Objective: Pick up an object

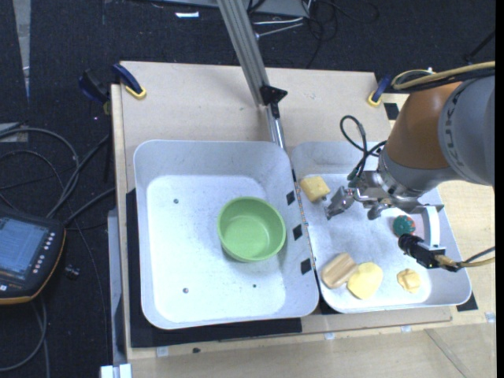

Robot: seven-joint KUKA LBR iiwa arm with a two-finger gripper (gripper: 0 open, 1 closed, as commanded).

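Note:
The right bin holds several small objects. A yellow block lies near its left wall, and a tan bread-like piece and a round yellow piece lie at the front. A small yellow piece sits at the front right, and a teal ball sits under the wrist. My gripper hangs over the middle of this bin, just right of the yellow block. It is open, with nothing between its fingers.
The left bin holds a green bowl near its right wall. The two bins meet along a raised edge. A slanted metal pole crosses the bench's back. Black cables loop off the wrist.

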